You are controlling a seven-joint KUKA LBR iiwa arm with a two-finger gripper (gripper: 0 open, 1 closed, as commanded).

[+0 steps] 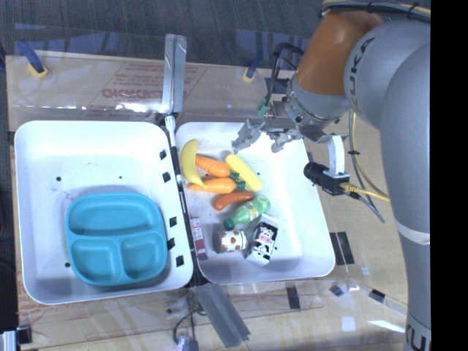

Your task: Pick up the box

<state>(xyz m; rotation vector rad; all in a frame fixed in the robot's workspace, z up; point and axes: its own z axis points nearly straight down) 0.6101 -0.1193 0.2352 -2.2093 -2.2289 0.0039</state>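
Box [263, 241], black-and-white patterned, is lying near the front edge of the right bin [311, 218], touching a small round cup [232, 240] on its left; green item [247, 210] is sitting just behind it; carrots [219, 175], a banana [189, 161] and corn [242, 172] are piling further back; gripper [257, 139] is hovering over the bin's back edge, well apart from the box, fingers spread wide and holding nothing; blue tray [113, 238] is resting in the left bin [44, 152].

Gripper [259, 139] hangs open over the right bin's [311, 218] far end, empty, above the corn [242, 171]. Box [263, 242], cow-patterned, sits near front edge beside a small can [232, 240]. Left bin [44, 159] holds blue tray [115, 238].
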